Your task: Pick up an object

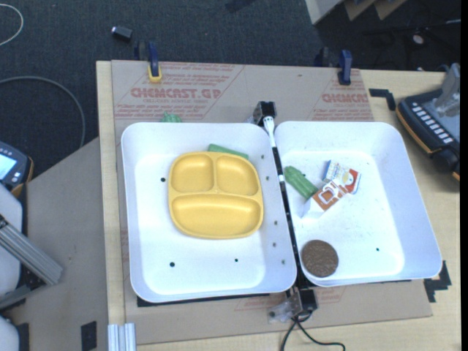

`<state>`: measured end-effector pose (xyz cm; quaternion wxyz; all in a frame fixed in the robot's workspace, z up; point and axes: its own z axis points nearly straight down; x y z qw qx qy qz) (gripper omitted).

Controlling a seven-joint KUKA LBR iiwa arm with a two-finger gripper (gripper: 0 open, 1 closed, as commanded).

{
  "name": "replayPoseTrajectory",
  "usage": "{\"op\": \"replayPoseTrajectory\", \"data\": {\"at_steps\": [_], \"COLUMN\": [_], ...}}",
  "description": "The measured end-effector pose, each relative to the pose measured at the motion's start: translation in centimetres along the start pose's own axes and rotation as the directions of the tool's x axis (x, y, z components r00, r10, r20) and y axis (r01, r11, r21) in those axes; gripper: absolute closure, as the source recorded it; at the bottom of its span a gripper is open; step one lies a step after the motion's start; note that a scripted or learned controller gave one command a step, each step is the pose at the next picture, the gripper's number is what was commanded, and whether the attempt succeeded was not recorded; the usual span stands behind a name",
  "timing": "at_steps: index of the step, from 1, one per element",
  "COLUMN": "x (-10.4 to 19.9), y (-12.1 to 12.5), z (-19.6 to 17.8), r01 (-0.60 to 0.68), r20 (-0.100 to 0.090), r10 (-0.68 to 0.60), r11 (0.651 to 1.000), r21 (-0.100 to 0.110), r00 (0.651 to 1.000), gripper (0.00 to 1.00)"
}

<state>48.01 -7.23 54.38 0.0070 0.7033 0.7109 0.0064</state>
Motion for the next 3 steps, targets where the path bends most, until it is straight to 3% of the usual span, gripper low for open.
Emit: {"op": "replayPoseTrajectory", "data": {"at_steps": [1,2,3], "x": [4.4,15.3,13.6], "y": [-0.3,-0.3,-0.1], "z": [12.2,17.7,11.5], "r01": [-0.006,0.001,-0.011], "r20": [-0.002,-0.002,-0.002], "r10": [0.006,0.0,0.011], "r11": [0.999,1.0,1.0], "r21": [0.031,0.027,0.011], "r00": [1.0,1.0,1.0], "gripper": [1.0,1.0,1.0]}}
